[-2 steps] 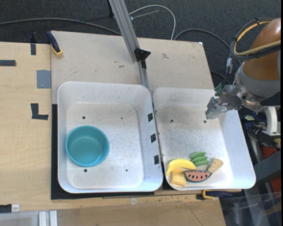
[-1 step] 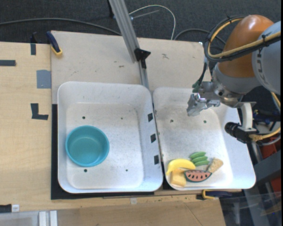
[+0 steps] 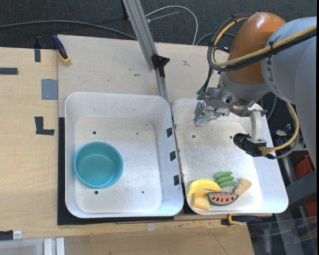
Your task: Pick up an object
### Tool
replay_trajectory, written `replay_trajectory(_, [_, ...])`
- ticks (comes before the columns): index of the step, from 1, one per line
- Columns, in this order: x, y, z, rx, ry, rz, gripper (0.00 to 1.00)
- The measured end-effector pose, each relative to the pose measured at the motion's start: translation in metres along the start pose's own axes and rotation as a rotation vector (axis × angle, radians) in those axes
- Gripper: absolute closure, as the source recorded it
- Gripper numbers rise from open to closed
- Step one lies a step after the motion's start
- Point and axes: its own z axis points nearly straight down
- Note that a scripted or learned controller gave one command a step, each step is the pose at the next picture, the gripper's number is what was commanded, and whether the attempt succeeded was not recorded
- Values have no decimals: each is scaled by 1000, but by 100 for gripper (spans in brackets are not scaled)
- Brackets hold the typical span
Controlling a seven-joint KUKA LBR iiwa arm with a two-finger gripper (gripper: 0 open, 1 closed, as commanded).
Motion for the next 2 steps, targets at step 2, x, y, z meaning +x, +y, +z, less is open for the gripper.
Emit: replay_trajectory(2, [112,24,0,-1,2,-2,100])
